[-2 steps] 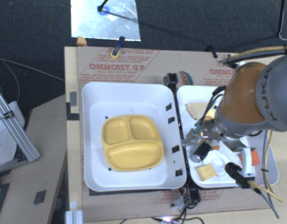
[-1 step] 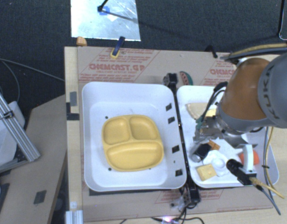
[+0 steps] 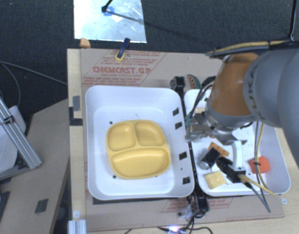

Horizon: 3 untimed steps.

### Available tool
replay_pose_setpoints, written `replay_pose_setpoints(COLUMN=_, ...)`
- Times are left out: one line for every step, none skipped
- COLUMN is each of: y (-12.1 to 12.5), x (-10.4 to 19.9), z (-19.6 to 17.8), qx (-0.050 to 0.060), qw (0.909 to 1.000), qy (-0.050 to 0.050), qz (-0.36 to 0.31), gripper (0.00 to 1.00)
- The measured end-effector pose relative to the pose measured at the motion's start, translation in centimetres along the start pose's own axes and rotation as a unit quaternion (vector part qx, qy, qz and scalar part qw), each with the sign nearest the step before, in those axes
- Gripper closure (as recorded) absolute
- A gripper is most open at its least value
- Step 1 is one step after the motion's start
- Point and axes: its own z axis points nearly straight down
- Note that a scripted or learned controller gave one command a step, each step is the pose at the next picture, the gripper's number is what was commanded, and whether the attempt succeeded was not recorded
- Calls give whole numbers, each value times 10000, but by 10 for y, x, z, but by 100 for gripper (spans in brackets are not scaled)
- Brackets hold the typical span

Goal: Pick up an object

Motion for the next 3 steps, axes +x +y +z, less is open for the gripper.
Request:
replay_pose_setpoints(y=-1, x=-3, z=0, qx=7, qw=10000, qy=-5, qz=29, gripper=0)
replay_pose_setpoints(y=10, x=-38, z=-1, qx=1, qw=10000, qy=-11, qz=47, gripper=0)
replay_pose_setpoints(y=-40, x=-52, z=0, qx=21, qw=10000, qy=-6, qz=48, gripper=0)
